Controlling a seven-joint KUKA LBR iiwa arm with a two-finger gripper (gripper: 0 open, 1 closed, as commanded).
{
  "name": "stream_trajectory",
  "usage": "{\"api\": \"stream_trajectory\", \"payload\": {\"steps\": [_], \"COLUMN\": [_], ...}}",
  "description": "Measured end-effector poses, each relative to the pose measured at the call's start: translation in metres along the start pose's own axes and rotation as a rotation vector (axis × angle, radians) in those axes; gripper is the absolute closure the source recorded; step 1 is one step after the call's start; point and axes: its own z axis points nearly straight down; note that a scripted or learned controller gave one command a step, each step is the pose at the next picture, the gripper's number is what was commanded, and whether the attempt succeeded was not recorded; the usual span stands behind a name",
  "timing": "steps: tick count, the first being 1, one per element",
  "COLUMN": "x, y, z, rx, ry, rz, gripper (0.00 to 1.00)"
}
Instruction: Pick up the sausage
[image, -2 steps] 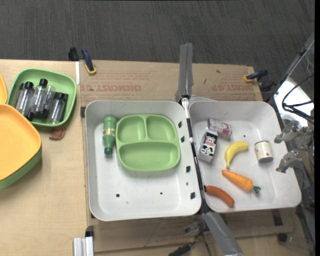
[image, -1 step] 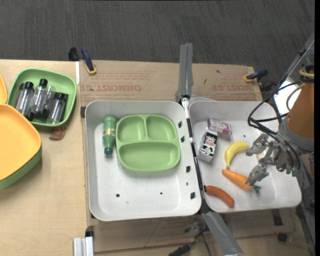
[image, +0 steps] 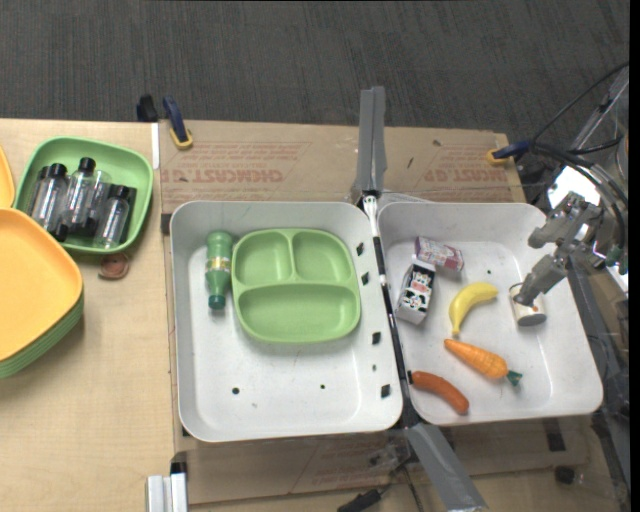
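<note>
Camera view: the gripper (image: 537, 285) hangs over the right edge of the right bin (image: 575, 395); whether it is apart or together I cannot tell. A small white cup (image: 529, 313) lies just below it. That bin also holds a banana (image: 470, 303), a carrot (image: 481, 360), a milk carton (image: 416, 292), a pink packet (image: 440, 255), and the sausage (image: 440, 391) near its front-left corner. The left bin (image: 280, 400) holds a green divided tray (image: 296, 284) with a green bottle (image: 218, 268) beside it.

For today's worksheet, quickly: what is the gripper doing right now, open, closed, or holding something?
Gripper: open or closed cannot be told; it sits low at the right bin's right side, apart from the sausage.
</note>
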Motion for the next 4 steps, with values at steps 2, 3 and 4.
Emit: {"api": "stream_trajectory", "payload": {"steps": [2, 3, 4], "x": [0.008, 0.001, 0.001], "y": [-0.017, 0.012, 0.012], "z": [0.249, 0.261, 0.253], "rx": [0.001, 0.003, 0.003], "ry": [0.005, 0.004, 0.004], "rz": [0.248, 0.470, 0.471], "gripper": [0.00, 0.00, 1.00]}}
